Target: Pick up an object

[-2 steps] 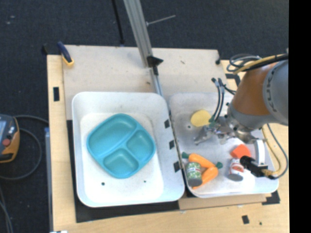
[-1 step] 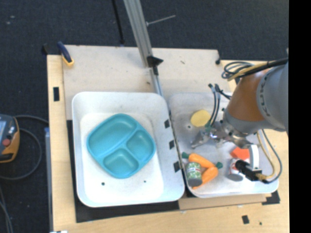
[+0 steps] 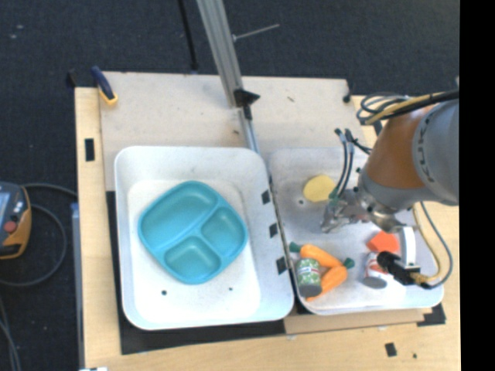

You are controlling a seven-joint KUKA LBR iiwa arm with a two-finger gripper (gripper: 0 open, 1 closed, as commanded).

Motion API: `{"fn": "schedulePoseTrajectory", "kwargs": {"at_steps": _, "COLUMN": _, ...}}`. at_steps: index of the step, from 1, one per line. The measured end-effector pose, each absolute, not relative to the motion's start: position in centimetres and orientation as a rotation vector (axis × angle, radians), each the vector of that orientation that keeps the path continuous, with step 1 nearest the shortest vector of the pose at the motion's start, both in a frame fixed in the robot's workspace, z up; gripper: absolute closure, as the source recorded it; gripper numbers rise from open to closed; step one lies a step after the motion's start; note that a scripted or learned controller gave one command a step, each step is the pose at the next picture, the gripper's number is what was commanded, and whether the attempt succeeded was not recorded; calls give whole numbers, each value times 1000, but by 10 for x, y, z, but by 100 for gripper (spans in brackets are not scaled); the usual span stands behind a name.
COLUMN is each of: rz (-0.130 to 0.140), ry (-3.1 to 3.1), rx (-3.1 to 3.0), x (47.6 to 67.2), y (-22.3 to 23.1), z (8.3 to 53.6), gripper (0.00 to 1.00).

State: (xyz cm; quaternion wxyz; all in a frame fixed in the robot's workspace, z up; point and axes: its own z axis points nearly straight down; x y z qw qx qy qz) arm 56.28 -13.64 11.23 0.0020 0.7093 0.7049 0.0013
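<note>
My gripper (image 3: 337, 219) hangs low over the middle of the right bin (image 3: 290, 168), with the grey and orange arm reaching in from the right. A yellow rounded object (image 3: 318, 188) lies just up and left of it. Below the gripper lie two orange carrot-like pieces (image 3: 323, 256), and a small green can (image 3: 308, 275) rests beside them. To the right sit an orange object (image 3: 383, 243) and a small red and white item (image 3: 376, 267). Nothing shows between the gripper's tips.
The left bin (image 3: 128, 168) holds a teal divided plate (image 3: 193, 231). A slanted metal post (image 3: 224, 49) rises behind the bins. The right bin's front wall (image 3: 363, 306) lies close under the small objects.
</note>
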Motion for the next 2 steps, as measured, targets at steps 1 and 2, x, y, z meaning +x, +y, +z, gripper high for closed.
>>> {"fn": "schedulePoseTrajectory", "kwargs": {"at_steps": 1, "rz": 7, "ry": 2221, "rx": 2213, "x": 567, "y": -128, "z": 172, "gripper": 100}}
{"fn": "schedulePoseTrajectory", "kwargs": {"at_steps": 2, "rz": 7, "ry": 2220, "rx": 2213, "x": 569, "y": -130, "z": 226, "gripper": 100}}
